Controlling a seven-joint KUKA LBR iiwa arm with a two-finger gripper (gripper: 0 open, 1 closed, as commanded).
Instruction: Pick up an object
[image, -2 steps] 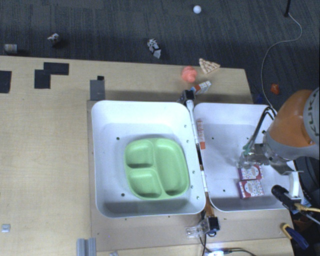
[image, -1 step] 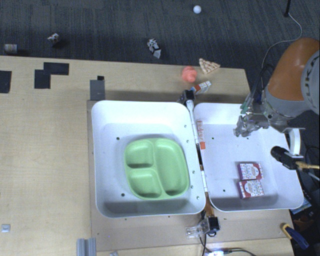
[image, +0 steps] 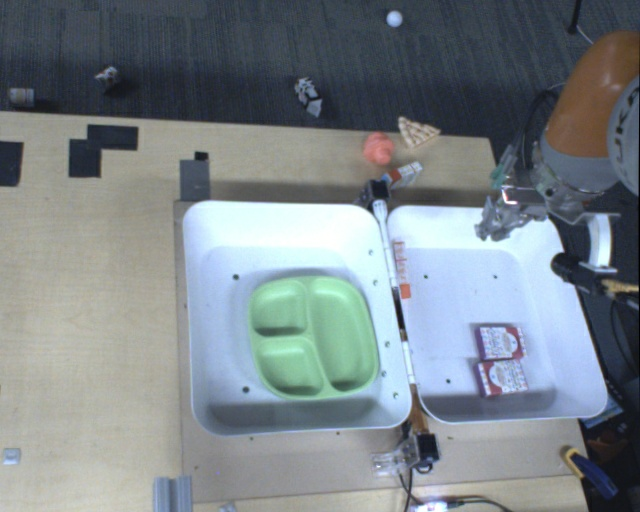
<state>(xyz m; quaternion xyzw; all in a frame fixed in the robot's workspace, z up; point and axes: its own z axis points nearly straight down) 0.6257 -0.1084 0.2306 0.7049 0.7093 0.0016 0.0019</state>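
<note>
Two shallow white bins sit side by side on the wooden bench (image: 90, 330). The left bin (image: 215, 300) holds a light green divided tray (image: 313, 336) with three compartments, lying flat near its middle. In the right bin (image: 450, 300), two small red-and-white packets (image: 499, 342) (image: 503, 377) lie flat, one just beside the other, near the front right part of the floor. The gripper (image: 497, 222) hangs over the far right corner of the right bin, close to its back rim, on the grey arm (image: 590, 110) with the orange band that enters from the right. The packets lie well apart from the gripper, toward the near side of the same bin, almost straight below it in the view. Whether the gripper stands wide or narrow cannot be told from here, and nothing visible sits in it. Beyond the bins, on the bench's far edge, rest a small pink ball (image: 378, 148) and a wedge-shaped toy slice (image: 418, 131).
</note>
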